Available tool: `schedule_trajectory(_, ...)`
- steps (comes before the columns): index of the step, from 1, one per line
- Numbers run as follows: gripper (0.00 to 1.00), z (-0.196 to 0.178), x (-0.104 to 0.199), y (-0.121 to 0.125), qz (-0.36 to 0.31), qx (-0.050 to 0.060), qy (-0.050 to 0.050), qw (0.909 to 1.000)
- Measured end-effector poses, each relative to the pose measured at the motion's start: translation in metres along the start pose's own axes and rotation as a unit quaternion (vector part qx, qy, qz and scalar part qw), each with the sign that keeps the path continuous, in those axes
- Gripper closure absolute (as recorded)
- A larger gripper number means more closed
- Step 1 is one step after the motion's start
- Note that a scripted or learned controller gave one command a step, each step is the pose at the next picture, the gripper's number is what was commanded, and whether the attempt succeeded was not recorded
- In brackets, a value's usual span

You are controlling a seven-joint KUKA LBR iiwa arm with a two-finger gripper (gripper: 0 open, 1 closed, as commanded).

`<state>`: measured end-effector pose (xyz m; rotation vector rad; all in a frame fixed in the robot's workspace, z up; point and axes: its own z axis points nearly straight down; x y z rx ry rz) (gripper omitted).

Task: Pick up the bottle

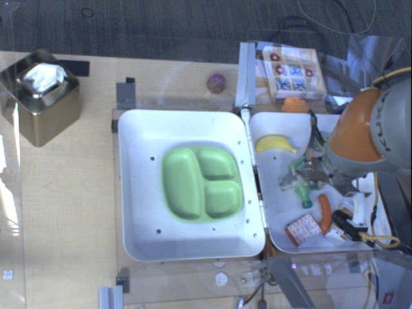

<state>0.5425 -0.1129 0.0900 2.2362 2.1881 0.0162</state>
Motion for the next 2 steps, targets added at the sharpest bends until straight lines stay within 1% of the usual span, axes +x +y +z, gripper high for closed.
schedule_trajectory(1,1.0,-0.012,0.0,0.003,0.0,-0.003,-0.001,1.0)
schedule_trajectory(2,1.0,-0.128,-0.003,0.007,0.079,0.004,0.0,0.9969)
